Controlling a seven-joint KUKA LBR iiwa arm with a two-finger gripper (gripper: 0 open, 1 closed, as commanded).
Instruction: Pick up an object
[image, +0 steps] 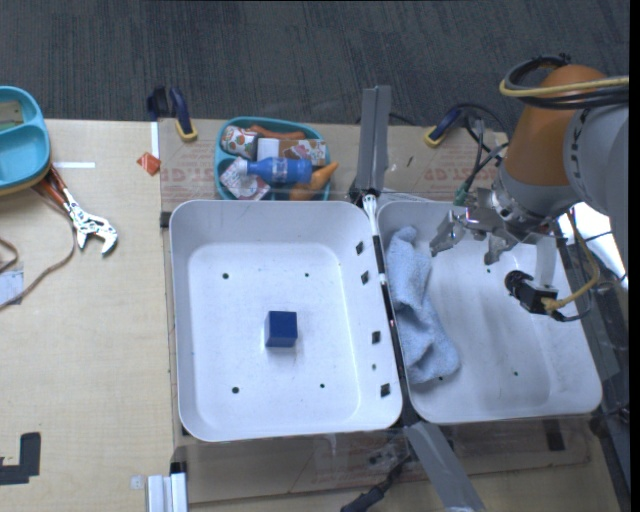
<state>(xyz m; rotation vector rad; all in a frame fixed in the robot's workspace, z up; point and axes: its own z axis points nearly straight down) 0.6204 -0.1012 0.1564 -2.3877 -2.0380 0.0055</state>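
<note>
Blue cube (282, 329) in left bin (200, 300) | pincer (468, 236) over right bin, apparently open, holding nothing

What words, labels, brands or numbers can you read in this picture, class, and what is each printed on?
None can be read for certain.
Red print along the cardboard strip behind the left bin: too blurred to read.
Packaging in the small blue basket: labels too small to read.
The blue block, the light blue cloth and the wrench carry no visible text.
</note>
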